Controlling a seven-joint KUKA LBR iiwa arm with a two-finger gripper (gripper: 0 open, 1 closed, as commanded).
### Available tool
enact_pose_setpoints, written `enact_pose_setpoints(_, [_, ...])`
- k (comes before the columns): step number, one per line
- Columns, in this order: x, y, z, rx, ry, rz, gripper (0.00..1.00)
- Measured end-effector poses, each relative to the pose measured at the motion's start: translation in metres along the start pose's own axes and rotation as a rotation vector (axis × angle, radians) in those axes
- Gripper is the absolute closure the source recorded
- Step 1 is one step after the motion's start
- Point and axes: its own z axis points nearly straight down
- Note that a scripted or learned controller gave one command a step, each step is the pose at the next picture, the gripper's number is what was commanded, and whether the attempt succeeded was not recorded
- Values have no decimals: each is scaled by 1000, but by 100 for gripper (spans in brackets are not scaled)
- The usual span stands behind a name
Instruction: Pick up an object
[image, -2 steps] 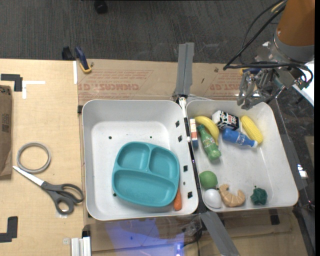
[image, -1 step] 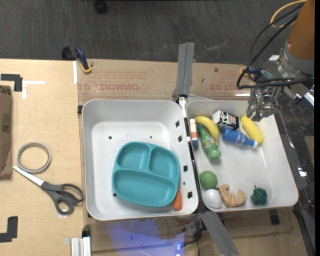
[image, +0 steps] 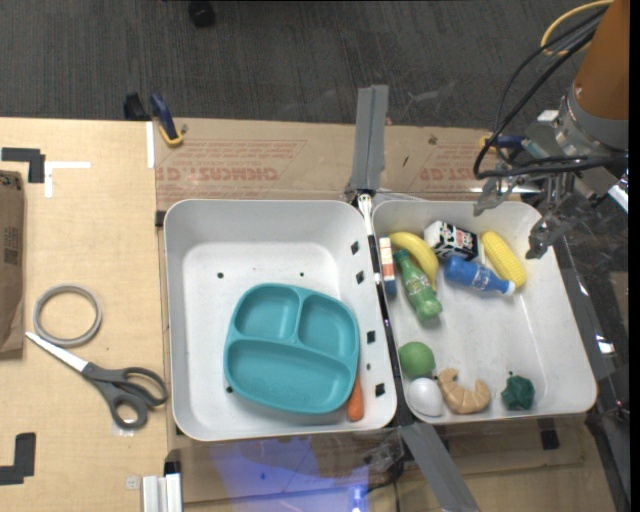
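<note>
Two white bins side by side on a bench, left bin (image: 190, 300) and right bin (image: 560, 350). Nearest in the right bin, along its front wall: a white egg (image: 426, 396), a tan croissant (image: 466, 392) touching it, and a dark green lump (image: 517, 391) set apart toward the right corner. Just behind the egg, a green ball (image: 416, 358). Nearest in the left bin, a teal divided plate (image: 292, 347), with an orange carrot (image: 356, 402) tucked between plate and front right corner. Left of the bins on the bench, scissors (image: 100, 380) and a tape roll (image: 68, 314). Farther back in the right bin, a green bottle (image: 417, 287) lying beside a banana (image: 417, 252), then a blue bottle (image: 477, 276), a black-and-white toy (image: 452, 238) and a yellow corn cob (image: 503, 257), all close together. Farthest, over the right bin's back right corner, the gripper (image: 515, 222), spread wide, nothing between the two fingers, hanging just right of the corn cob and above it.
</note>
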Motion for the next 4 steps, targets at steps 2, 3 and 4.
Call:
enact_pose_setpoints(2, [19, -19, 207, 0, 0, -101, 0])
enact_pose_setpoints(3, [1, 29, 207, 2, 0, -28, 0])
enact_pose_setpoints(4, [-17, 17, 207, 3, 1, -61, 0])
